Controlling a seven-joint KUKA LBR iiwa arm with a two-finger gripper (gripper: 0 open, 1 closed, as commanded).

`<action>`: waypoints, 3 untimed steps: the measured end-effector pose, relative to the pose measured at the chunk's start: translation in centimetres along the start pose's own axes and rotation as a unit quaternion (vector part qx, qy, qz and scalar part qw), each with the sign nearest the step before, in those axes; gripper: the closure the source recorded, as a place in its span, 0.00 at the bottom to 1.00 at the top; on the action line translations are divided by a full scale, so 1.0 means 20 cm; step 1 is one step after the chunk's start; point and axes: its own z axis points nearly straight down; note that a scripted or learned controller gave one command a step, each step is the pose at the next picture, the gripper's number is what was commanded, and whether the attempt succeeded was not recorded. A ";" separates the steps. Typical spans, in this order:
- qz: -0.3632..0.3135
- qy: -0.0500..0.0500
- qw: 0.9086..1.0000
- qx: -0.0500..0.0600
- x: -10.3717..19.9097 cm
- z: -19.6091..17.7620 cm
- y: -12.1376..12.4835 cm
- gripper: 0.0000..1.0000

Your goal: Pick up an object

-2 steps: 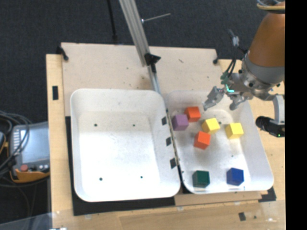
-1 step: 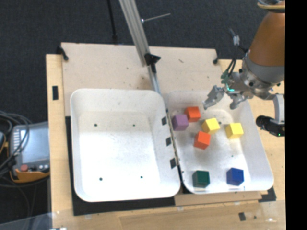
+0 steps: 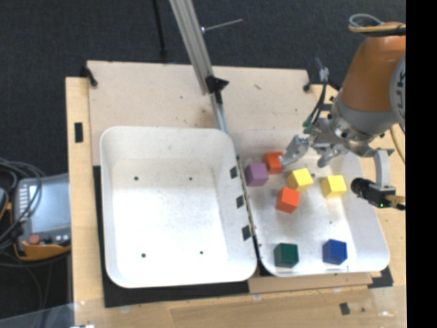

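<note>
Gripper (image 3: 308, 150) over right bin (image 3: 369, 251), open/closed can't tell; purple cube (image 3: 257, 173), orange cubes, yellow cubes, green cube (image 3: 286, 254), blue cube (image 3: 334, 251) inside.

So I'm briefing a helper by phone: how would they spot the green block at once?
Look at the right-hand white bin, the one holding the coloured blocks. Follow its near edge to the corner beside the other bin: the green block sits there. It is the only green one; its nearest neighbour along that edge is the blue block.
</note>
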 end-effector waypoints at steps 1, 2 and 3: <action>0.000 0.000 1.000 0.000 -0.04 0.29 0.03 0.00; 0.000 -0.002 1.000 -0.004 -0.07 0.58 0.04 0.00; 0.004 -0.001 1.000 -0.006 -0.07 0.51 0.05 1.00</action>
